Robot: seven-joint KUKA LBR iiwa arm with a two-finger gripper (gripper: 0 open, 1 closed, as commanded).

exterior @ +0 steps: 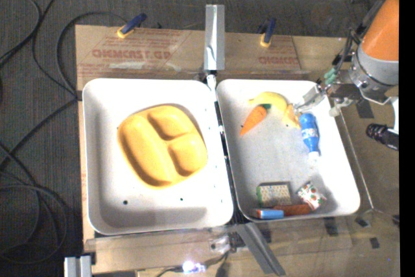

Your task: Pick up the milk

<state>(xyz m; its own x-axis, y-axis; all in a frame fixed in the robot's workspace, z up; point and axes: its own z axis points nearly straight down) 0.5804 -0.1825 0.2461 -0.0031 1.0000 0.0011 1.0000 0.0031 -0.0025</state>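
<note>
Overhead view of the table with two white bins; the right bin [350, 168] serves as the landmark. My gripper [310, 99] hangs at this bin's far right corner, above the rim, with the grey wrist and orange band behind it toward the right. Whether its fingers are spread or closed I cannot tell; the view is too coarse there, and nothing is visibly held between them.

Contents of the right bin: a banana [275, 102] and a carrot [254, 119] lie touching along the far wall; a blue bottle [310, 133] lies just beside the banana, close under my gripper. Along the near wall sit a small greenish box [274, 192], a red and blue marker [280, 211], and at the near right corner a small white carton with red and green print [310, 196], which I judge to be the milk, though the label is too small to read.

The left bin [97, 139] holds a yellow divided tray [163, 144].

Progress: the milk rests untouched on the bin floor, well apart from my gripper. The approach, grasp and lift all remain to be done.
</note>
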